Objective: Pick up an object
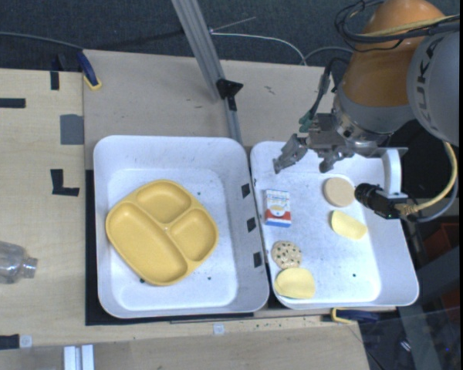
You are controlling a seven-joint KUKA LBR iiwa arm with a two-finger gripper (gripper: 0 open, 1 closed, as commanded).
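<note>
Two white bins side by side on the bench [162, 102]. Left bin [108, 160]: one yellow divided plate [162, 231], lying flat. Right bin [386, 272]: a small carton with red and blue print [278, 207] near the left wall; a chocolate-chip cookie [285, 252] just below it; a pale yellow piece [295, 283] touching the cookie's lower edge; a tan round disc [339, 191] and a yellow wedge [348, 225] toward the right. End effector [310, 154]: above the right bin's upper edge, fingers spread, grasping nothing. A clear plastic bottle [6, 260] lies at the bench's left edge.
</note>
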